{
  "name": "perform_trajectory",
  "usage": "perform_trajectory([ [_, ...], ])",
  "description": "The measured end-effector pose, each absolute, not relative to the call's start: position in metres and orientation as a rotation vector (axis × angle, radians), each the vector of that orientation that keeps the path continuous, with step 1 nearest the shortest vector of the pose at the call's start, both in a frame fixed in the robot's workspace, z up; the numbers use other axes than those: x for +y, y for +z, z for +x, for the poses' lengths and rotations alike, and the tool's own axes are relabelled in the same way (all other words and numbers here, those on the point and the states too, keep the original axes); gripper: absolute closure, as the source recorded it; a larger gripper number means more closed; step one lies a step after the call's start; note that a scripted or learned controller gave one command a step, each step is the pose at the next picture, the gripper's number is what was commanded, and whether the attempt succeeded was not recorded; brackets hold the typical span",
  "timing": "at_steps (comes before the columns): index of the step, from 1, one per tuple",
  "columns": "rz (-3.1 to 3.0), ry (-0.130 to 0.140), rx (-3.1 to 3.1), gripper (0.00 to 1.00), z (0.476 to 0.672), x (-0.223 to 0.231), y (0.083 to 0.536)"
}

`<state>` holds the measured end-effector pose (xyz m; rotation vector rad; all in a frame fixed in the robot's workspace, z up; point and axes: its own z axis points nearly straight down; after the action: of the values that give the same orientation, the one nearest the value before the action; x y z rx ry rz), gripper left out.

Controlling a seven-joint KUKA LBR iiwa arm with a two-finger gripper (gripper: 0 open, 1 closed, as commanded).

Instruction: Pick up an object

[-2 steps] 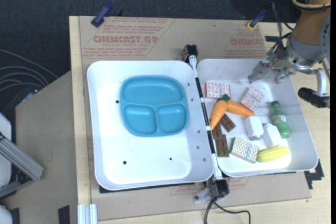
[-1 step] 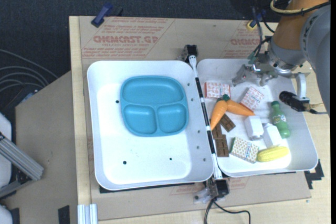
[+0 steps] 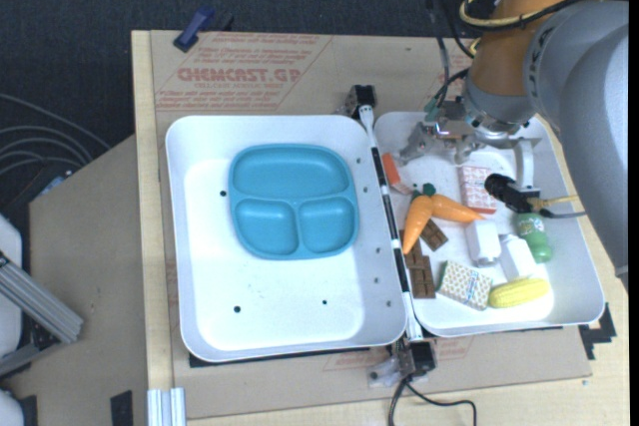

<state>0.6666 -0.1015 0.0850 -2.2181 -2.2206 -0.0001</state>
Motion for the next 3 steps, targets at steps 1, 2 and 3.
perform_trajectory([
  [1,-2.221,0.002,-2.219,0.00,0.623,-0.096,0.085],
  [2,-2.221,0.002,-2.218,0.00,0.601,-0.092,0.085],
  [3,-2.223,0.000,-2.218,1.00,0.602,-0.092,0.095],
])
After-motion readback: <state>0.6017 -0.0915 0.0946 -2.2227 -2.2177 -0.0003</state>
